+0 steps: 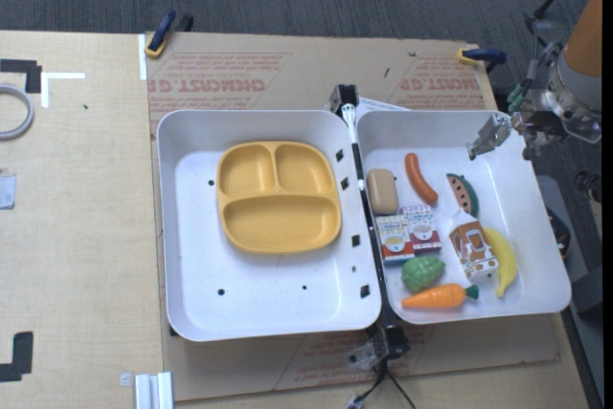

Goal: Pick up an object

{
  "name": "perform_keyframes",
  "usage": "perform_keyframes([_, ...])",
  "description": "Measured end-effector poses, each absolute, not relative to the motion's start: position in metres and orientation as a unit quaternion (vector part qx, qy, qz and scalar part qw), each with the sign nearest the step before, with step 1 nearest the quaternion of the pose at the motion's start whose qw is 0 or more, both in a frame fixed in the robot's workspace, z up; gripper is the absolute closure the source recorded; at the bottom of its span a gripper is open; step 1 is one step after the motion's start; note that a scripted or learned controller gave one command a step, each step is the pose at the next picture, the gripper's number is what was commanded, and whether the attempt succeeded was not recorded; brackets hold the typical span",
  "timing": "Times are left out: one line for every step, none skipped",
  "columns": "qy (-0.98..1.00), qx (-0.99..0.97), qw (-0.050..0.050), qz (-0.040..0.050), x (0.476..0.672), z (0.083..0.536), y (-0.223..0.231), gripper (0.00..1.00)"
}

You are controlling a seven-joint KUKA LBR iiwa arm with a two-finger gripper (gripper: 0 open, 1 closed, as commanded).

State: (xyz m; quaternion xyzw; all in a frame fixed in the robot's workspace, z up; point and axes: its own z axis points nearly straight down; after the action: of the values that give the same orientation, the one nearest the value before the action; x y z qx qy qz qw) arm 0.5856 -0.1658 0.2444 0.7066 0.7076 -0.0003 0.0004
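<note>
gripper (pixel 508 137) sits at the upper right rim of the right bin (pixel 546 206), about the 1 o'clock corner of that bin. one grey finger shows at its left, a dark part at its right, nothing between them. whether it is open or closed cannot be told at this size; it holds nothing that can be seen.

no single target named by the task. candidates all lie in the right bin, down and left of the gripper, roughly toward 7 to 8 o'clock from it:
- sausage (pixel 420 178), nearest along with the watermelon slice (pixel 464 193). sausage long axis runs about 11 to 5 o'clock; the slice runs much the same.
- bread roll (pixel 382 192) against the left wall, long axis near 12 to 6.
- two small cartons (pixel 409 234) side by side, mid bin.
- a taller carton (pixel 471 249) touching the banana (pixel 504 261); banana long axis about 11 to 5, curving.
- broccoli (pixel 422 273) and carrot (pixel 438 298) at the bottom edge, carrot lying near 9 to 3.

left bin (pixel 182 235) holds a yellow divided plate (pixel 279 197), well apart from the gripper.

judgement: sausage or watermelon slice is the shortest reach, a move down and toward 7 o'clock. a grip across the sausage's short axis would mean closing along roughly 2 to 8 o'clock. the items at the bottom are crowded and touching, so a worse bet.
</note>
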Motion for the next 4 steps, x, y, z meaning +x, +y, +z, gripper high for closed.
perform_keyframes([0.747,0.665,0.000,-0.0002,0.608,0.108,-0.107,0.00])
perform_keyframes([0.746,0.666,0.000,-0.0001,0.608,0.118,-0.107,1.00])
perform_keyframes([0.746,0.666,0.000,-0.0001,0.608,0.118,-0.107,0.00])
perform_keyframes([0.815,0.580,0.000,-0.0001,0.615,0.093,-0.118,0.00])
